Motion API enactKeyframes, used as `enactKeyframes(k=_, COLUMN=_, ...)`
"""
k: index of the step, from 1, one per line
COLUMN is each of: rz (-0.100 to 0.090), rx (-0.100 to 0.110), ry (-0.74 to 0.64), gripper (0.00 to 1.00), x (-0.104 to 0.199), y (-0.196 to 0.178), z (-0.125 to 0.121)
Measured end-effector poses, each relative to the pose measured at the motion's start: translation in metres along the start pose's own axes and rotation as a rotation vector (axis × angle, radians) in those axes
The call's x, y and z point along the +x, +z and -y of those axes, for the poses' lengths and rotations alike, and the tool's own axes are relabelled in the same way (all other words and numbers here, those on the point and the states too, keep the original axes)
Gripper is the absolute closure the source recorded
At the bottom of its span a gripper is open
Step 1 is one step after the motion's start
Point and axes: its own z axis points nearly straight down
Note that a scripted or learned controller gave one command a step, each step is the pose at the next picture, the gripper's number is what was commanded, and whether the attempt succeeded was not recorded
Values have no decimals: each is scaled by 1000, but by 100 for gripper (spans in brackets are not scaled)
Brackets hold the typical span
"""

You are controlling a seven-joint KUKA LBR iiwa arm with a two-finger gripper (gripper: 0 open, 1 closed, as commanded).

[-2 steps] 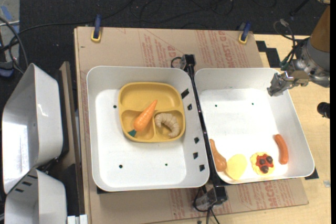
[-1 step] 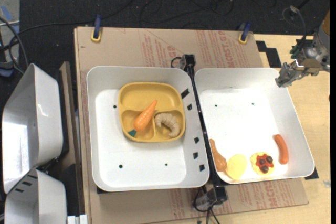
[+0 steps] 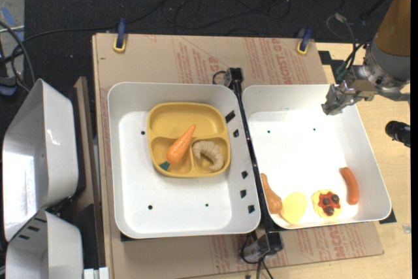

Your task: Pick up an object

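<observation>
We find the two-finger gripper (image 3: 335,101) over the right white bin's (image 3: 307,153) far right corner; how far it is open we cannot tell. The small orange-red sausage-shaped toy (image 3: 351,185) lies near the bin's right edge. We judge approach underway: next, descend toward it.

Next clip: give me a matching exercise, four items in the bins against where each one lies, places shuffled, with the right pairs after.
Items:
1. orange toy carrot
2. pale curled toy shrimp
3. red-orange toy sausage
4. round pale-yellow disc

Places:
A. right bin, near its right wall
B. yellow divided plate, lower-right compartment
C. right bin, along its front edge
D. yellow divided plate, slanting across its divider toward the lower-left compartment

Pairs: 1-D, 2-B, 3-A, 4-C
</observation>
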Motion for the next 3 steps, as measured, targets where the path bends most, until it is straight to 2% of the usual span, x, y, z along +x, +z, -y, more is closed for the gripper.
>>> enactKeyframes(k=1, rz=0, rx=1, ry=0, gripper=100, x=46, y=14, z=16)
enactKeyframes(k=3, rz=-1, rx=0, ry=-1, gripper=100, x=140, y=8, z=35)
